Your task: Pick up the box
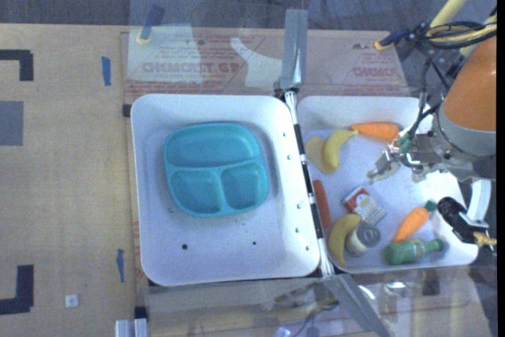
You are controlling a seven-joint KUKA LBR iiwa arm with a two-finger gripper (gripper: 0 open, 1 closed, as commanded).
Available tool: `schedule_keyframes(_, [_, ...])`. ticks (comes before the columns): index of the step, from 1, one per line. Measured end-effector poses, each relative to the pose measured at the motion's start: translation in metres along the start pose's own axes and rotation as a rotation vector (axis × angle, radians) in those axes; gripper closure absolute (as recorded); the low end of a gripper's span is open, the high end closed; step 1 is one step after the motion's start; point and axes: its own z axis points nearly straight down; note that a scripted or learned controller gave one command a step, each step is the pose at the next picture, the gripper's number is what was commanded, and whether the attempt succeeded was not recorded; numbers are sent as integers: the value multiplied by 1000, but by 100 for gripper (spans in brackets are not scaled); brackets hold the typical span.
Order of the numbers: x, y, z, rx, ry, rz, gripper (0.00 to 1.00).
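The box (365, 206) is small, red and white, and lies flat in the middle of the right bin (442, 108). My gripper (399, 168) hangs over that bin, up and to the right of the box and apart from it. Its fingers are spread open with nothing between them. The grey arm with its orange band (473, 91) comes in from the right edge.
Around the box lie two bananas (334, 147) (342, 234), two carrots (375, 130) (413, 222), a small jar (363, 237), a green bottle (412, 250) and a red stick (321, 203). The left bin (150, 193) holds a teal divided plate (216, 168).
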Motion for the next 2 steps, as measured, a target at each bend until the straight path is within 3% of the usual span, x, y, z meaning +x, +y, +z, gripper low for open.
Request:
schedule_keyframes(1, [28,-36,97,-19,-7,-236,0])
schedule_keyframes(2, [46,-17,7,-1,0,-114,0])
